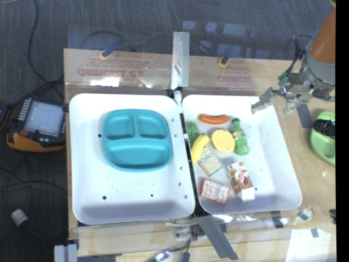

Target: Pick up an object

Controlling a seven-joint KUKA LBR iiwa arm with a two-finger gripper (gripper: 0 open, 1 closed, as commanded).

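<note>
- The floor (82,10) is dark grey carpet, with thin cables trailing over it at the upper left and lower left.
- A pale wooden bench (305,146) stands on it, bearing two shallow white bins side by side; a clear sheet with red lettering (125,72) covers the bench's far edge, held by tabs of yellow and blue tape.
- The left bin (87,195) carries a teal divided plate (137,140) near its centre, with three compartments.
- The right bin (275,162) holds a cluster of toy foods toward its left side.
- The grey arm (324,48), orange above the wrist, comes in at the bench's far right corner.
- Its gripper (267,100) hangs over the right bin's far right corner, fingers spread apart with nothing between them, well apart from the foods.
- A handheld controller with a screen (35,124) lies on the carpet to the left of the bench.
- A green roll-like object (325,135) sits at the bench's right edge.
- Among the foods: a sausage (214,118) near the far edge, a yellow banana (199,146) against the left wall, a round yellow piece (223,140) beside it, and green items (239,138) just to its right.
- Nearer the front edge lie a patterned packet (209,161), a small carton (240,180) and a reddish box (214,191).
</note>
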